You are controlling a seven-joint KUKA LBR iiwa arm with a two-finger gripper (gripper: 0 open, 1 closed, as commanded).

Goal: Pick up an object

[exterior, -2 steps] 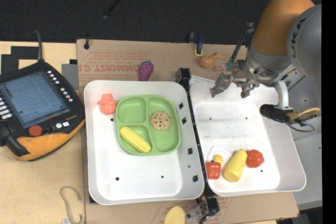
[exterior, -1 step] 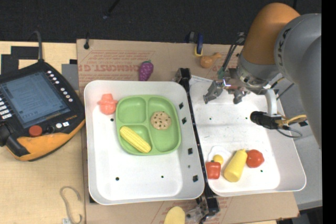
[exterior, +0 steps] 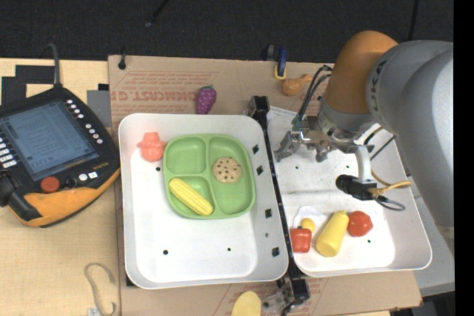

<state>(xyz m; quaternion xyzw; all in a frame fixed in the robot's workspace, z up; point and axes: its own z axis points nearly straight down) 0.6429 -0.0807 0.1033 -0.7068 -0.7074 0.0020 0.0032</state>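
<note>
Two shallow white bins are seen side by side on the table (exterior: 67,263), which is partly covered by a cardboard sheet (exterior: 170,85). The grey arm (exterior: 415,115), with its orange band (exterior: 355,78), is reached in from the right and is held over the upper part of the right bin (exterior: 415,251). The claw (exterior: 304,146) is poised just above that bin's bare floor, near its upper left corner; its fingers are seen spread apart, and nothing is held between them. The objects in the right bin are gathered along its lower edge, well apart from the claw: a yellow bottle-shaped toy (exterior: 332,233), a red tomato (exterior: 359,223) just beside it, a small red block (exterior: 301,240) and a small yellow piece (exterior: 307,223). In the left bin (exterior: 192,259) a green divided plate (exterior: 237,200) is placed, in which a corn cob (exterior: 190,197) and a cookie (exterior: 226,170) are laid in separate compartments. A pink toy (exterior: 151,147) is set just beside the plate's upper left. A black and orange control pendant (exterior: 52,152) is rested on the table at the far left.
</note>
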